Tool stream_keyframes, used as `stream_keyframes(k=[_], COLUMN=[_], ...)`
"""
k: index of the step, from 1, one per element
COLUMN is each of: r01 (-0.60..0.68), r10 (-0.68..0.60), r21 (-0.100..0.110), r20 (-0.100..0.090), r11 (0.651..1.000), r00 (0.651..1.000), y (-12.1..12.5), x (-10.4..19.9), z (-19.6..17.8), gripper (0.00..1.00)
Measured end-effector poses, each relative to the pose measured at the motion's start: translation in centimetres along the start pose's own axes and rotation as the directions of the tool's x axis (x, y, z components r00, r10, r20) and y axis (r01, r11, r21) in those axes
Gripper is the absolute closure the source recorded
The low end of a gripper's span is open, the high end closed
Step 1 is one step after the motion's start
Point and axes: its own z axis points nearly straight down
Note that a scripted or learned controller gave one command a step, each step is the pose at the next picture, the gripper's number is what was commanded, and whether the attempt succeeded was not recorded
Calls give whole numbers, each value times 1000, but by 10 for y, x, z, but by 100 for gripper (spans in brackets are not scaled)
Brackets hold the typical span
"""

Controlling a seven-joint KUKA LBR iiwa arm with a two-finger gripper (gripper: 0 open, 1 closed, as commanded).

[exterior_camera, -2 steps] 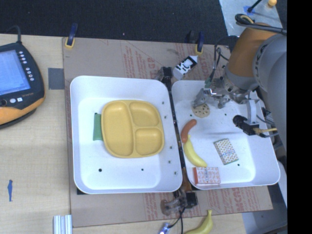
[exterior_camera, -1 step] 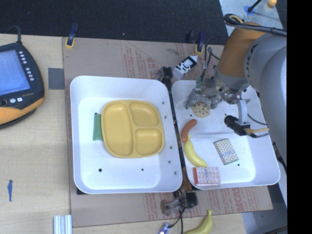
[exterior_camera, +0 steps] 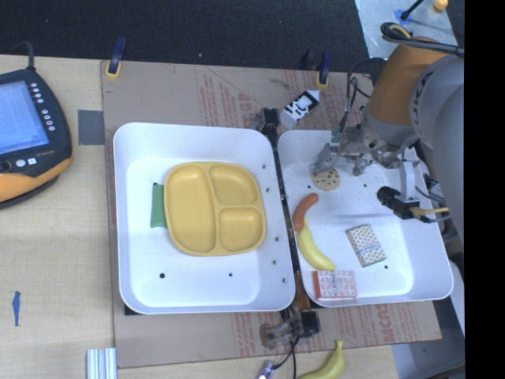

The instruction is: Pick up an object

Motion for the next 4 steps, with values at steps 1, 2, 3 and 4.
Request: stream_keyframes(k=[1,2,3,4], r01=[2,0,2,0], r10=[-2,0,-2,0], r21=[3,0,4,0], r20=[-1,0,-1,0], r11=[1000,1000,1000,1000], r00=[1000,1000,1000,1000], y=[0,0,0,0], x=[10,2,18,-10], z=[0,0,0,0], gripper=[0,0,0,0])
